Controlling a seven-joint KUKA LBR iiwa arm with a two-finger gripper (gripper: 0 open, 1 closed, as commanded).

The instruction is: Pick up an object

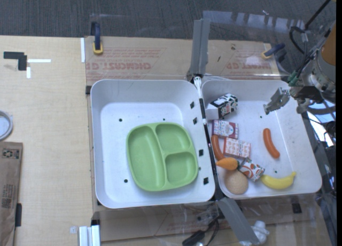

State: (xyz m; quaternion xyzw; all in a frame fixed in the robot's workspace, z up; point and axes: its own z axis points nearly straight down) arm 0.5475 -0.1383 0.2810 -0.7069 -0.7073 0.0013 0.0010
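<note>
Bins come first: the left shallow white plastic bin holds a pale green three-compartment plastic tray lying flat, and the right shallow white plastic bin carries all the small graspable things. Above its upper right corner hangs the grey two-finger gripper, tilted, with nothing between its fingers; whether they are spread or pressed together I cannot tell at this size. Candidates lie below and to its left: a yellow toy banana near the bin's lower right, a tan egg-shaped ball touching a small orange carrot-like piece, two red-and-white printed cartons side by side, a black-and-white toy vehicle by the divider, and a red-orange sausage lying alone on bare floor. That sausage looks the sensible target, since it is nearest the gripper and well apart from its neighbours, whereas the cluster by the divider risks a pinch on two things at once. Doing this well probably means descending straight over its middle, with the fingers set across its narrow width rather than along its length, and closing only once low enough.
</note>
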